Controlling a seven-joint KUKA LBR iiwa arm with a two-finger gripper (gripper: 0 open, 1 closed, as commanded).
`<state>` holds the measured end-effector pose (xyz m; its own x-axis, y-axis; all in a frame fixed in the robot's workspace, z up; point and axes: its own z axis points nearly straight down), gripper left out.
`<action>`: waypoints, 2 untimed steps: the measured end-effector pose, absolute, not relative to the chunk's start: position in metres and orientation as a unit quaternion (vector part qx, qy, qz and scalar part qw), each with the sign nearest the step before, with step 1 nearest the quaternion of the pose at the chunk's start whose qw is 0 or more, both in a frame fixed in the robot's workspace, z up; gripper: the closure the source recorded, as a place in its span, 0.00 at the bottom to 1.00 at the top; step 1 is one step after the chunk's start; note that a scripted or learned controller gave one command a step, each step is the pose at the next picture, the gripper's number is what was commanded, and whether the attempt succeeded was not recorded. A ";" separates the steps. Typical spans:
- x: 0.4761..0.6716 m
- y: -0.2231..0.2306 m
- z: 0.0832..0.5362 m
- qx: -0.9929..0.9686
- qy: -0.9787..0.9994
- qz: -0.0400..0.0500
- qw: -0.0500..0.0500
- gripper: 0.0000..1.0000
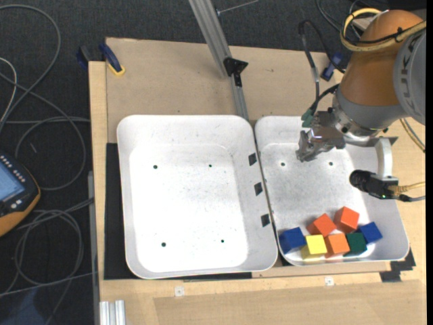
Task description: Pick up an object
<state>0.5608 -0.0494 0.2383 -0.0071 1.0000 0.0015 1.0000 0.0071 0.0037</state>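
You will find the gripper (308, 147) above the far end of the right bin (287, 181), well apart from the blocks; you cannot tell how it is set. The cube-shaped blocks, orange (348, 217), yellow (315, 245), blue (291, 238) and green (356, 241), cluster touching in that bin's near corner. The left bin (183, 191), smooth white and speckled, adjoins it.

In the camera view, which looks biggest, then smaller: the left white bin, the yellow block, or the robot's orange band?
1. Left white bin, by far the biggest.
2. Orange band, though it sits nearer the camera, which enlarges it.
3. Yellow block, the smallest.
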 end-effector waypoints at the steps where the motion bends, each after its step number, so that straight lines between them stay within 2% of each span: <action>1: 0.585 0.000 0.250 0.704 0.710 0.002 0.001 1.00; 2: 0.610 0.059 0.245 0.704 0.710 0.002 0.000 1.00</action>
